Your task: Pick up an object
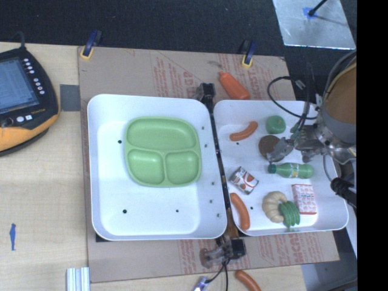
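Your gripper (280,152) is down in the right bin (330,225), right beside a brown roundish thing (267,144), and honestly you can't tell how it's set or if it has anything, it's just a dark metal blur there.

Stuff in that bin: a green ball-ish item (276,124) near the top, a red-orange sausage (244,131) left of it, a green bottle (292,170) lying on its side just under the gripper, a small red and white packet (244,180) by the left wall, a red and white box (304,199) with print too small to read, a second sausage (240,211) along the lower left wall, and a cream pastry thing (274,205) touching a green ridged piece (290,213).

Left bin (109,223) holds a green divided tray (162,150).

The cardboard mat (151,71) has faint red print you won't make out. An orange carrot-like piece (233,86) lies outside the bins at the top, another sausage (248,279) is half cut off at the bottom edge. The arm (342,105) is clipped at the right. A teach pendant (24,99) sits at far left.

Open room: right bin's upper left corner, and around the tray.
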Robot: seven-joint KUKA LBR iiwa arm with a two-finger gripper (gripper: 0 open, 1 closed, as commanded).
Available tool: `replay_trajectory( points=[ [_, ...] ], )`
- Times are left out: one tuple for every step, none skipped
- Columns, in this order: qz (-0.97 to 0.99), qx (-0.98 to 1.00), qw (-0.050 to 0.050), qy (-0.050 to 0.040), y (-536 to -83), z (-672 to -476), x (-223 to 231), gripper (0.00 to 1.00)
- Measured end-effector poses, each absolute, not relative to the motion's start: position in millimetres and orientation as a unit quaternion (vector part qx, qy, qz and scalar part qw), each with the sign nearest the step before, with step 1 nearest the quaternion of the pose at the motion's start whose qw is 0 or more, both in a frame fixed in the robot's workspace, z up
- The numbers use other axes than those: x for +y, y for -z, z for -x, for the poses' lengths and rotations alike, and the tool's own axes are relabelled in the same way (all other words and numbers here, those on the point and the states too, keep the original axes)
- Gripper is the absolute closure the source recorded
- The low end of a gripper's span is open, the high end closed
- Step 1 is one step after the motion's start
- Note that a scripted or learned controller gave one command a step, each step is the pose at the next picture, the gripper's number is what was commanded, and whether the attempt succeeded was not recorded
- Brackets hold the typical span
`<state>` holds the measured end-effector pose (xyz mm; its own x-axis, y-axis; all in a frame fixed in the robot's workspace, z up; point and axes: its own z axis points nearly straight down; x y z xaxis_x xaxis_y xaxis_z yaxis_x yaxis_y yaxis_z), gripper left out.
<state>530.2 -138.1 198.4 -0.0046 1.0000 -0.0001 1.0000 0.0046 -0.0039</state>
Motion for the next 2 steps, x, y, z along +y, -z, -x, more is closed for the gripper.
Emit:
replay_trajectory(
  points=[
    [0.705, -0.709, 0.002, -0.0024, -90.6, -576.8, -151.4, 0.00],
    [0.705, -0.709, 0.001, -0.0008, -92.4, -647.6, -172.6, 0.00]
  ],
)
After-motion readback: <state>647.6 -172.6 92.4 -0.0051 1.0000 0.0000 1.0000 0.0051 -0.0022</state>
